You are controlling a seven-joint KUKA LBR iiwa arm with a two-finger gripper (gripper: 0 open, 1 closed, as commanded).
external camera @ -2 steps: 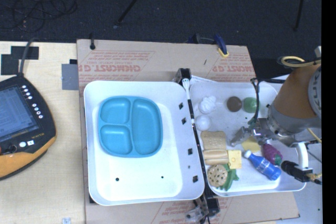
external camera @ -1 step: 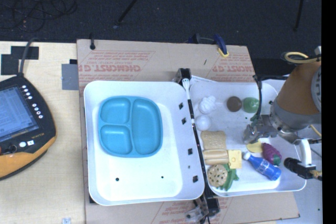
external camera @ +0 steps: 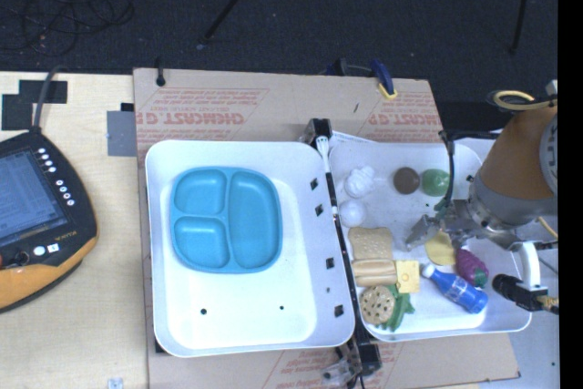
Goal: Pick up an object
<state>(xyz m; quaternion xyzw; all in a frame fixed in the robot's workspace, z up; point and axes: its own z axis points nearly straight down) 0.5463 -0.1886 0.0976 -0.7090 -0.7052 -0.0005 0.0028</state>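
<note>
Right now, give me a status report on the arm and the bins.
Gripper low in the right bin, among the toy food; fingers unclear. Nothing seen lifted. Green ball, yellow piece, purple piece crowd close. Blue tray in left bin.

Light blue divided plate [external camera: 226,220] in white bin [external camera: 182,305]; blue bottle [external camera: 458,290], green ball [external camera: 434,181], brown ball [external camera: 405,180], purple eggplant [external camera: 471,266].

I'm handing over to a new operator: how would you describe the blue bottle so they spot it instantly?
Look in the right-hand white bin, at its near right corner. The blue bottle lies on its side there, beside a purple item. It is the one bright blue thing in that bin.
</note>
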